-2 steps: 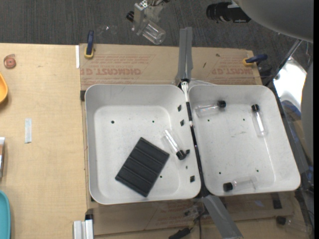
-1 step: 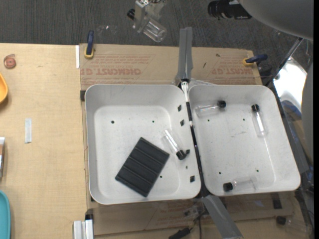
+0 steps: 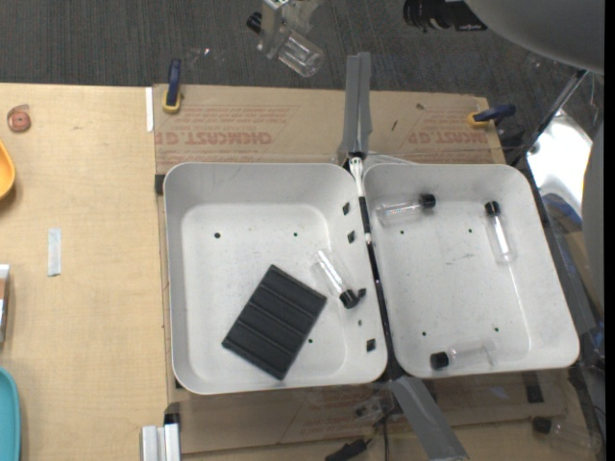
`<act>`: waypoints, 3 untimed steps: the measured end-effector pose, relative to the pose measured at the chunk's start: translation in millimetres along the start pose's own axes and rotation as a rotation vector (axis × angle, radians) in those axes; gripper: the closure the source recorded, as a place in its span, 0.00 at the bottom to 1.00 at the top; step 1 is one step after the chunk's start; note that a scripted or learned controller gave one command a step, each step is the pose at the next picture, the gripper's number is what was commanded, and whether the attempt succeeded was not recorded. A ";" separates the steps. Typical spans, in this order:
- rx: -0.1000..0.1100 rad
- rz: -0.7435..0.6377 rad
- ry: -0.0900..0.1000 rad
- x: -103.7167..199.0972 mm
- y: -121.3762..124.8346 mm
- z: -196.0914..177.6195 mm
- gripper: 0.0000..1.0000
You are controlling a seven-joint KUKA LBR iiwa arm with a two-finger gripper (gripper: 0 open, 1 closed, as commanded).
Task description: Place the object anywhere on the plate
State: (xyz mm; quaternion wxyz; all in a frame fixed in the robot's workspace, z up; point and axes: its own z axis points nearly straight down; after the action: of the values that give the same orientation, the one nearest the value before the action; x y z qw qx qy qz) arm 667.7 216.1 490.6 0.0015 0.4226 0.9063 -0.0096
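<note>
Landmark: left bin [image 3: 178, 257], white and shallow; every place below is given from it.
Bench [image 3: 77, 209]: pale wood, left of the left bin.
Orange rim [image 3: 4, 179]: at the frame's edge, far left of the left bin.
Teal rim [image 3: 6, 419]: far left of the left bin, level with its near corner.
Blue clamp [image 3: 173, 84]: just behind the left bin's far left corner, on the cardboard's edge.
Cardboard [image 3: 250, 128]: printed sheet lying under and behind the left bin.
Plate [image 3: 276, 321]: black ribbed slab inside the left bin, flat on the floor toward the near side, turned at a slant.
Tube [image 3: 332, 275]: clear with a black cap, inside the left bin at its right side, lying just right of the plate's upper corner; it is off the plate.
Right bin [image 3: 553, 286]: touching the left bin's right wall.
Far tube [image 3: 404, 208]: in the right bin, just past the left bin's far right corner.
Side tube [image 3: 498, 233]: in the right bin, well right of the left bin.
Near tube [image 3: 463, 356]: in the right bin, right of the left bin's near right corner.
Arm [image 3: 543, 8]: grey bulk high above, far right of and behind the left bin.
Gripper state: cannot tell.
</note>
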 end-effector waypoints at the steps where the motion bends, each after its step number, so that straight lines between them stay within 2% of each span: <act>1: 0.002 0.000 -0.001 -0.9 0.7 -7.0 1.00; 3: 0.006 0.002 -0.004 -2.9 2.0 -21.4 1.00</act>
State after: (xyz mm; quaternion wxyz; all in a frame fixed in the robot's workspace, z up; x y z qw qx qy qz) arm 671.3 215.6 512.0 0.0021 0.4233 0.9059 -0.0134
